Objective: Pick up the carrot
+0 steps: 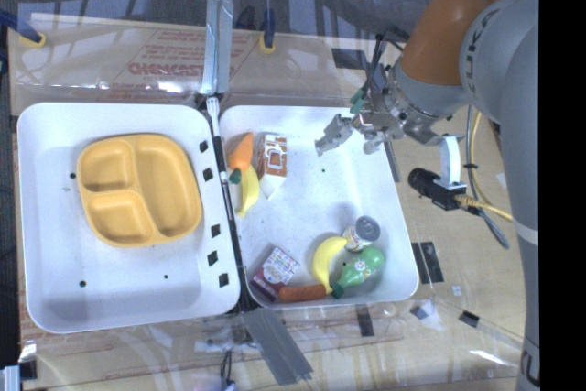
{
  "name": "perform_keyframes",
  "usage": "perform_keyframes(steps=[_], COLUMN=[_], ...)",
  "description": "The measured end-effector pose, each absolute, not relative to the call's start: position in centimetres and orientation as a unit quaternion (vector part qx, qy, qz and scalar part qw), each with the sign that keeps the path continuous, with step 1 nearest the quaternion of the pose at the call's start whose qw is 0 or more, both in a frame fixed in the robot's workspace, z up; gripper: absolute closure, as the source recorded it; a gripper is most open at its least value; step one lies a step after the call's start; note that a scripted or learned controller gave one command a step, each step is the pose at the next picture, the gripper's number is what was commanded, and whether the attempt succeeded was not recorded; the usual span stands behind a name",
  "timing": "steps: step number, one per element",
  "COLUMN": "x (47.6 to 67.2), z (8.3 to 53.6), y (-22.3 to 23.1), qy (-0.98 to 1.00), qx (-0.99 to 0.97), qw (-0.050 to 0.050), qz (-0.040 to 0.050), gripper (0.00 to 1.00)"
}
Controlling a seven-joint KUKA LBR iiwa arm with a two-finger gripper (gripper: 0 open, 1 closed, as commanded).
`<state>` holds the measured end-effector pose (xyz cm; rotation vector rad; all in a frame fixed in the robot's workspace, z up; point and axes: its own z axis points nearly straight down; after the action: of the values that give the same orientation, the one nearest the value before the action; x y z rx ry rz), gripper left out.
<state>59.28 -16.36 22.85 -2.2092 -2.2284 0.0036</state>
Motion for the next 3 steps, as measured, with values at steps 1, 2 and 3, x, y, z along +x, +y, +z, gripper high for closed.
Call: perform_keyframes(steps=[1,2,3], x=[61.5,61.5,65.7], z=[12.0,12.0,19.3], y=[-12.3,-12.3,-4.4], qy=[-0.746,-0.746,-0.802], qx=[-0.665,-0.665,-0.598], qw=[-0.002,-0.002,0.000], qz=[-0.0016,-0.0016,0.0001], gripper=[0.00,0.00,0.00])
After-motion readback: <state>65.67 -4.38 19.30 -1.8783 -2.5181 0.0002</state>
